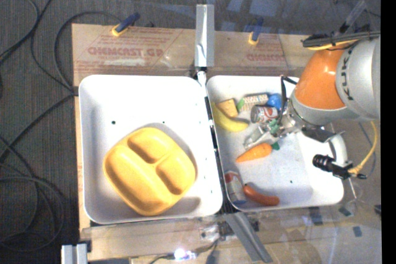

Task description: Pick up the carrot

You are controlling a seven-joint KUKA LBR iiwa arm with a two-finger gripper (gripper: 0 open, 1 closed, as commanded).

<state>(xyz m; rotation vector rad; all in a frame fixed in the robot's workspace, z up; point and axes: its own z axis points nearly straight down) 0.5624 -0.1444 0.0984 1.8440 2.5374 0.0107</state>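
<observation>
Currently I see the gripper (275, 131), finger state unclear, poised at the leafy end of the carrot (255, 153) in the right bin (322, 195); risk: crowding banana (230, 122) and can (266, 113) deflect the grasp.

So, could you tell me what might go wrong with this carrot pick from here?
The carrot lies tilted, its thick end right at the gripper, so a grasp near that end could slip. The banana and can sit close by and could get nudged or pinched instead.
</observation>
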